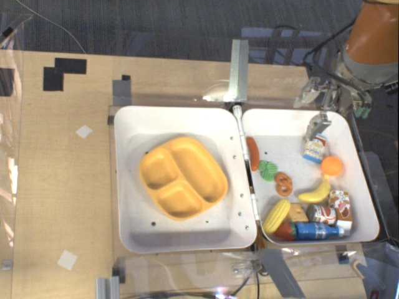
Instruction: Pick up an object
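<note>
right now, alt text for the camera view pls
The gripper hangs over the far side of the right bin, just above a small carton beside an orange ball; more toy food is heaped at the bin's near end. The left bin holds a yellow divided tray.

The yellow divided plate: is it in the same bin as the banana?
No, the yellow divided plate lies in the left bin, the banana in the right bin.

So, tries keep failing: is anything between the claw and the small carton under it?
Nothing visible does. The claw hangs right over the carton in the right bin; the orange ball sits beside the carton, not above it.
</note>
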Robot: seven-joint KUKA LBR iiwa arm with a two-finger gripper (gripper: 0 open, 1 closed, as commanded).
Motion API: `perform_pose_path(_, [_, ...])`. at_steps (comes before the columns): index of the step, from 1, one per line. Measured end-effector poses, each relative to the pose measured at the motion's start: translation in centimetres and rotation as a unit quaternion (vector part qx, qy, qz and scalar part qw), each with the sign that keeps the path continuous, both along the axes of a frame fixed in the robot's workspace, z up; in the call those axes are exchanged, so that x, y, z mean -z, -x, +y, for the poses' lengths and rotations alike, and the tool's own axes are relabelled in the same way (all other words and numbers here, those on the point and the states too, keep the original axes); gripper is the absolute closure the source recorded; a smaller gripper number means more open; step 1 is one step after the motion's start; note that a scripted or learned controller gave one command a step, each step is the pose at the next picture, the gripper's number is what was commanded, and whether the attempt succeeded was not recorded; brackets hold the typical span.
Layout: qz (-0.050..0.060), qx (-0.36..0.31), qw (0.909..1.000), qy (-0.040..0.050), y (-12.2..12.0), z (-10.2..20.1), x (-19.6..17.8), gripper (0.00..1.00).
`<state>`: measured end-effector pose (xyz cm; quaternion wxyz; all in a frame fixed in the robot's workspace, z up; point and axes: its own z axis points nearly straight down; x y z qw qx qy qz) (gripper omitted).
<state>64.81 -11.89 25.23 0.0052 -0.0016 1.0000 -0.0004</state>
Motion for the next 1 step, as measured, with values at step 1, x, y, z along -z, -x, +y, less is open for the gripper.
perform_pose_path(1, [0.004,0.192,0.9814,-0.0022,1.13,3.06,12.18,0.0])
